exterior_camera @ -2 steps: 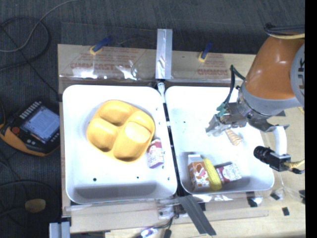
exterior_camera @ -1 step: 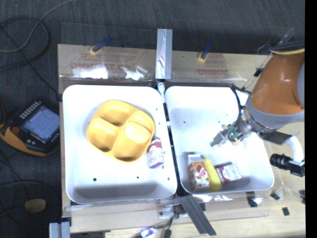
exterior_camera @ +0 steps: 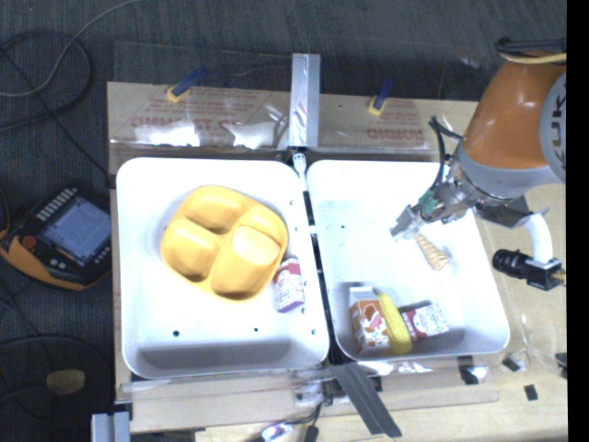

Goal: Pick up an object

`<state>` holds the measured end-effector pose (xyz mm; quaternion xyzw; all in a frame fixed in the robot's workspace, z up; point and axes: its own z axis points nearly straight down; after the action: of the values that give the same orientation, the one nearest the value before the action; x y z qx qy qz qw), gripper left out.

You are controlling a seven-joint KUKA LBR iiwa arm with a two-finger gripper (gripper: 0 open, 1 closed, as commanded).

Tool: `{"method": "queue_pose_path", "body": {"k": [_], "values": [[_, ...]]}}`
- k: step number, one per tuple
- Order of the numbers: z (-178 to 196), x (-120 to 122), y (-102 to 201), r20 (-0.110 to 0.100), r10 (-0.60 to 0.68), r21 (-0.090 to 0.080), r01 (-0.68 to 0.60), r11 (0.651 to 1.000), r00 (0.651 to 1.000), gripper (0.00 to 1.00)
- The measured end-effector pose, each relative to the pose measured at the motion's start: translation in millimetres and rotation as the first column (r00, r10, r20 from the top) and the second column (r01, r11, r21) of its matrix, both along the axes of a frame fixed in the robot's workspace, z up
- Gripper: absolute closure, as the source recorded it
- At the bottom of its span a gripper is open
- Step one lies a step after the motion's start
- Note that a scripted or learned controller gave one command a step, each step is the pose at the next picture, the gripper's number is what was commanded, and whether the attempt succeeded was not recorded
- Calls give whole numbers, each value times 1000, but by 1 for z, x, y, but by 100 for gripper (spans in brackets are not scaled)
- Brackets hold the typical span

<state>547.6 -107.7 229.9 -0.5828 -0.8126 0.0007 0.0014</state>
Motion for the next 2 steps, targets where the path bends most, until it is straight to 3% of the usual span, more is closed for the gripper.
{"method": "queue_pose_path", "body": {"k": [1, 2], "values": [[84, 25, 0, 2, 247, -3, -247, 969, 969, 100], [11, -11, 3, -2, 45, 1, -45, 999, 999, 100]]}}
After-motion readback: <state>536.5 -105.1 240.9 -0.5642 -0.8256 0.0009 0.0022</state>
